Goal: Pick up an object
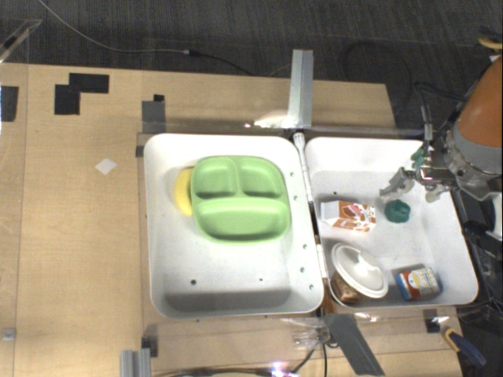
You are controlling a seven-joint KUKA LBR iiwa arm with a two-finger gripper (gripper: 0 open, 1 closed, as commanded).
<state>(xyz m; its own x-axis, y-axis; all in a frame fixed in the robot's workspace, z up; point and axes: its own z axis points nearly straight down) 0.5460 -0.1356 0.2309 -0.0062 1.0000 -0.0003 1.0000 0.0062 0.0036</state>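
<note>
My gripper [410,192] hangs over the upper right part of the right bin [448,234], with the arm's orange band at the view's right edge. It stands open, its fingers spread, and nothing is between them. Just below it on the bin floor lies a small teal object [398,211]. Left of that lies a white and orange packet [348,214]. Near the bin's front are a white bowl-like piece [360,271] and a small can with a blue label [416,282] on its side.
The left bin [228,289] holds a green divided plate [238,197], and a yellow object [182,192] pokes out from under its left side. A metal post [301,89] rises behind the wall between the bins. Cables run behind the arm.
</note>
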